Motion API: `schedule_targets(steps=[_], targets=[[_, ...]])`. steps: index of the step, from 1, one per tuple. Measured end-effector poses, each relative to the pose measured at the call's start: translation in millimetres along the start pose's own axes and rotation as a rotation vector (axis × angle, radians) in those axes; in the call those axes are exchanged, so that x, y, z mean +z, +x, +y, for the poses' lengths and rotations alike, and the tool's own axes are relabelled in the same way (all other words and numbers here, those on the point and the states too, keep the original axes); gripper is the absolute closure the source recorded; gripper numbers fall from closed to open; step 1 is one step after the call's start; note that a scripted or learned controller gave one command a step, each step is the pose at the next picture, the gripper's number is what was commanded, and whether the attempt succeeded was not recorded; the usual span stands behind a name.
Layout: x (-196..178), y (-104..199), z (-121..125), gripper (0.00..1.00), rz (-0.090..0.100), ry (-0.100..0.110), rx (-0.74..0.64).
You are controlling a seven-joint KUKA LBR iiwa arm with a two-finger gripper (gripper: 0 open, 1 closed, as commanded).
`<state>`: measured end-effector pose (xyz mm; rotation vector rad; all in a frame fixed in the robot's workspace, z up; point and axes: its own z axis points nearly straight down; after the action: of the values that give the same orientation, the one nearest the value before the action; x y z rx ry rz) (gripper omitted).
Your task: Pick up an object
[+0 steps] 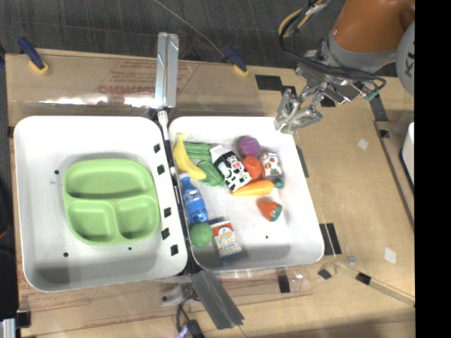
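Note:
The right bin (299, 238) holds a heap of toy food: a yellow banana (182, 158), a green pepper-like piece (204, 162), a black-and-white milk carton (234, 170), a purple ball (248, 146), an orange carrot (254, 188), a red strawberry (269, 209), a blue water bottle (192, 201), a green lime (201, 235) and a small juice box (225, 237). My gripper (294, 115) hangs above the bin's far right corner, open, with nothing between its fingers. It is clear of all the objects.
The left bin (35, 189) holds a green divided plate (110, 201). A metal divider post (167, 69) stands at the back between the bins. Cardboard bench surface (359, 210) lies to the right of the bins.

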<state>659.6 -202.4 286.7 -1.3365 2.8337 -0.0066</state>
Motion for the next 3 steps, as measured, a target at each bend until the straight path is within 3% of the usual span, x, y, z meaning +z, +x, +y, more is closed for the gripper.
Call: schedule_targets(steps=[2, 3], targets=[[-22.5, -3.0, -1.4, 1.0, -0.008, 0.012, -0.005], [1.2, 5.4, -2.1, 1.0, 0.003, -0.009, -0.306]])
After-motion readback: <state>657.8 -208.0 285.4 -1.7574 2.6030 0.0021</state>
